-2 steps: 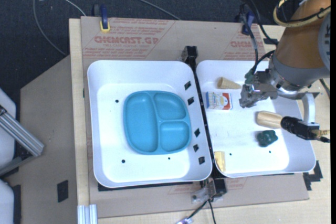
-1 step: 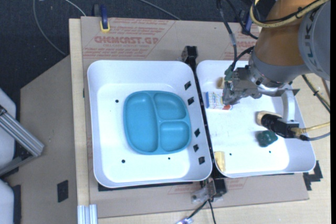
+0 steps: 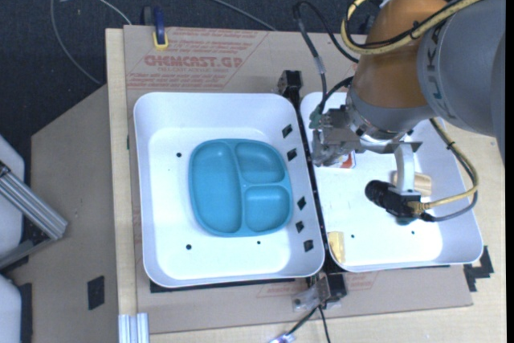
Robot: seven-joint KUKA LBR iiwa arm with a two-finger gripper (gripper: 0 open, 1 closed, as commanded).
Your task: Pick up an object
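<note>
Metal claw (image 3: 328,147) over right bin (image 3: 450,241)

The grey arm (image 3: 450,52) reaches in from the right, its end effector (image 3: 328,147) apparently pointing downward.

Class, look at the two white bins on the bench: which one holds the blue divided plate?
The left bin holds the blue divided plate, lying flat near its middle. The right bin instead has the arm reaching down into it.
</note>
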